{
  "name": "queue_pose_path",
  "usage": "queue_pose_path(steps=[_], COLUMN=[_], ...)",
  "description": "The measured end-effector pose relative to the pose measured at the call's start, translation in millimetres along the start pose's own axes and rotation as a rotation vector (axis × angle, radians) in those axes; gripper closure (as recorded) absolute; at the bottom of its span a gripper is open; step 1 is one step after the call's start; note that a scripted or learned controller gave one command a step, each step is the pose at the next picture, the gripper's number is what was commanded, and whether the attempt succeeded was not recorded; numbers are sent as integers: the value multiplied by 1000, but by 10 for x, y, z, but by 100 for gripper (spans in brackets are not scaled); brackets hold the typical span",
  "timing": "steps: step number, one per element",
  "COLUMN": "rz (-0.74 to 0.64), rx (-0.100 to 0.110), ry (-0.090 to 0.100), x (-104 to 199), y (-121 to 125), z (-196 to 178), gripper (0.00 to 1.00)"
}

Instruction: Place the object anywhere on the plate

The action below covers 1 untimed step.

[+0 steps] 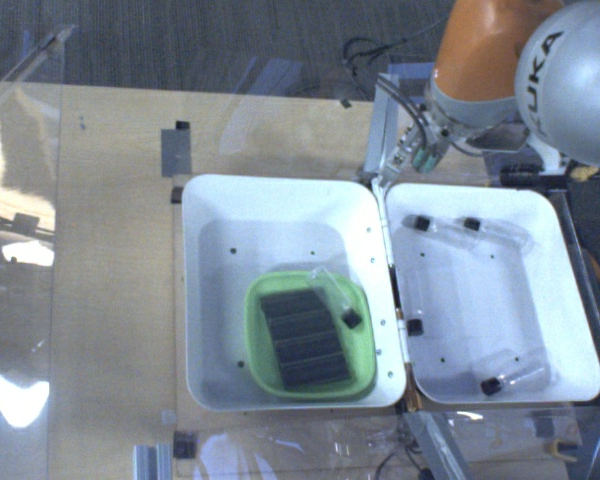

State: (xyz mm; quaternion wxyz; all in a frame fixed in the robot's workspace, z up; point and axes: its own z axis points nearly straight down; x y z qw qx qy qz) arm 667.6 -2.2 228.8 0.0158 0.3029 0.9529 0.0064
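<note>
Wooden counter (pixel 100 268) carrying two white bins. I see a green plate (pixel 263 368) in the left bin (pixel 210 268), a clear tube (pixel 338 303) lying on its right rim. My claw (pixel 408 156) hangs over the bins' far edge; its opening I cannot tell. Three tubes lie in the right bin (pixel 540 298).

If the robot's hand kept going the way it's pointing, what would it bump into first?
The hand points down and to the left, toward the back rims where the two bins meet. It would probably hit the rim of the left bin first, though the height is hard to judge from above.
</note>
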Motion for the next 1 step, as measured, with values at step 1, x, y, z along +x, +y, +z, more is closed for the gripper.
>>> queue_pose_path(steps=[1], rz=[0], rx=[0], ry=[0], x=[0], y=[0], z=[0], gripper=[0])
